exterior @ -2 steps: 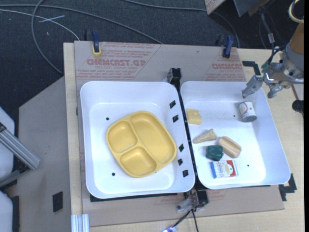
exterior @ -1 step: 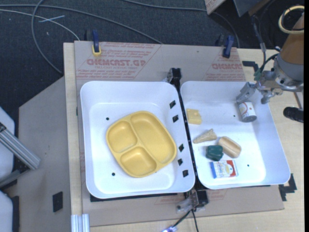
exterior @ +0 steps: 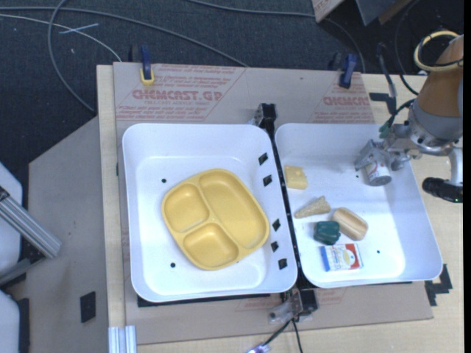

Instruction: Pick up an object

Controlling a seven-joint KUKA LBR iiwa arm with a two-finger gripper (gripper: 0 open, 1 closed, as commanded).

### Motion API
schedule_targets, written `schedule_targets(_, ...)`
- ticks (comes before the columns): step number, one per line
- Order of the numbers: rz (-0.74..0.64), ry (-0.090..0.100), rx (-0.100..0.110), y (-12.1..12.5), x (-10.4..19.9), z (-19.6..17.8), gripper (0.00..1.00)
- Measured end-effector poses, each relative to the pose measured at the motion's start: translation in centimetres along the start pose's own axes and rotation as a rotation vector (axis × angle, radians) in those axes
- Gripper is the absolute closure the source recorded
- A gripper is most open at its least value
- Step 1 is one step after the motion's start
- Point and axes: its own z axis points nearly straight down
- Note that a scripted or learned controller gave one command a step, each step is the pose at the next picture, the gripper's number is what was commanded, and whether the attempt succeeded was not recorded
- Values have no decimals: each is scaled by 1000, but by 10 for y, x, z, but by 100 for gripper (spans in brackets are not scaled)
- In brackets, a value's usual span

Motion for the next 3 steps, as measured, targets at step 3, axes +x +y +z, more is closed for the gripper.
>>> schedule_targets(3,-2,-5,-15,10,5,-134,100)
